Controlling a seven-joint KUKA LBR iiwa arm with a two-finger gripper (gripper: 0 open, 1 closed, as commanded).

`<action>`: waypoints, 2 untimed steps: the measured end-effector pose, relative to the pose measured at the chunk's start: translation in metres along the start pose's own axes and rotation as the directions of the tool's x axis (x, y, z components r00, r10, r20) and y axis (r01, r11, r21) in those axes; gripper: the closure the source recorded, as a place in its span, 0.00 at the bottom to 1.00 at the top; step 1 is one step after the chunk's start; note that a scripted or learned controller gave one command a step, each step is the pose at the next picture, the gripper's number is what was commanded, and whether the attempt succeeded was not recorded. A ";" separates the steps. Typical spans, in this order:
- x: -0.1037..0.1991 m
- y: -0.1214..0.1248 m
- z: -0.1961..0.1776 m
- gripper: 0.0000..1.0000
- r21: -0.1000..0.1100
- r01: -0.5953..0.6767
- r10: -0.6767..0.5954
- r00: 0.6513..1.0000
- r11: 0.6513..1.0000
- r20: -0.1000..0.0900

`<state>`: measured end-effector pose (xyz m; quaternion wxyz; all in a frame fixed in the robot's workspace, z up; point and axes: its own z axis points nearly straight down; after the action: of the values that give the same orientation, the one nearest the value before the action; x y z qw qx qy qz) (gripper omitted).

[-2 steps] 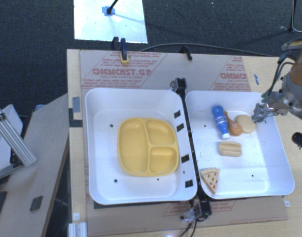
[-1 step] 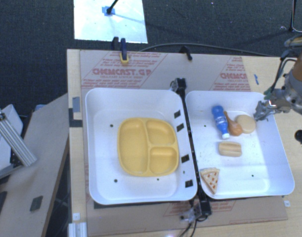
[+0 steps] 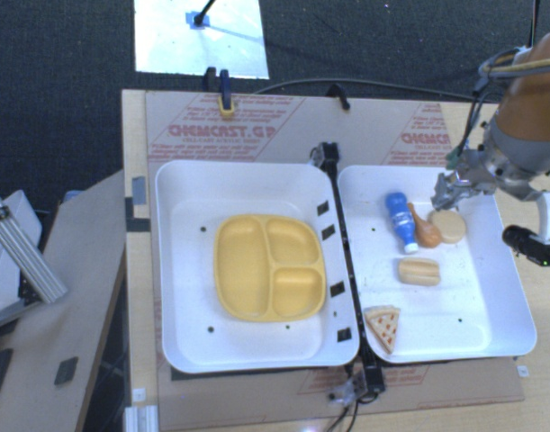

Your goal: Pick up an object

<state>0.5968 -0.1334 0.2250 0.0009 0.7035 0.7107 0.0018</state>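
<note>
Gripper (image 3: 448,193) hovers over right bin's (image 3: 500,331) far side, above round cracker (image 3: 450,227); open/closed can't tell. Nothing picked yet.

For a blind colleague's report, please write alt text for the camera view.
The arm's end effector hangs over the right bin, above a round beige piece beside a blue bottle, a drumstick, a bread roll and a pizza slice. The left bin holds a yellow divided plate.
</note>
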 end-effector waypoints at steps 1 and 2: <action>0.052 -0.003 -0.007 1.00 0.002 -0.001 0.001 1.000 1.000 -0.001; 0.105 -0.002 -0.015 1.00 0.002 -0.001 0.001 1.000 1.000 0.000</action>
<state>0.5935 -0.0286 0.2403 0.0004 0.7039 0.7103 0.0012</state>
